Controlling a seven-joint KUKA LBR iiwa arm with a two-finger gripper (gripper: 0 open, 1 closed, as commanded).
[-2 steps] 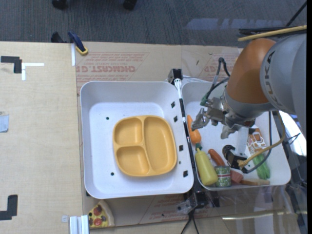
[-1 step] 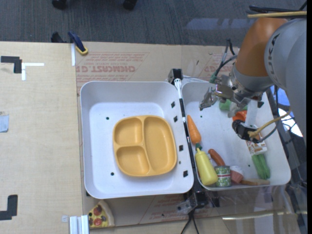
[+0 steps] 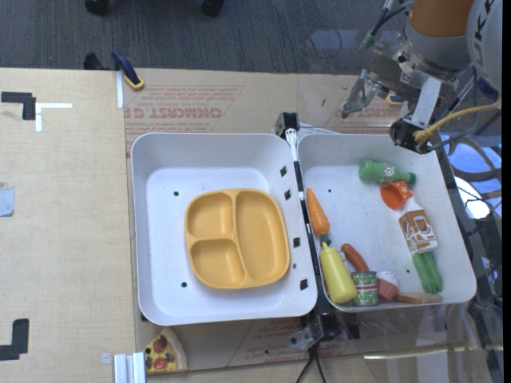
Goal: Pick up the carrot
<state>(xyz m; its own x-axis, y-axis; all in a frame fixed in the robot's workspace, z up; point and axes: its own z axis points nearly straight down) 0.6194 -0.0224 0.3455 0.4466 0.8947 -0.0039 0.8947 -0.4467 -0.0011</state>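
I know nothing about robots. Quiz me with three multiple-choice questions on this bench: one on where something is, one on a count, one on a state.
1. Where does the carrot lie?
A. on the yellow plate
B. in the right bin, by its left wall
C. on the floor

2. How many compartments has the yellow plate?
A. two
B. three
C. five

3. What is the carrot's state?
A. lying loose in the bin
B. hanging from the arm
C. cut in pieces

Answers: 1 B, it rests beside the wall of the right bin. 2 B, ridges divide three sections. 3 A, the gripper is above the bin's far edge, apart from it.
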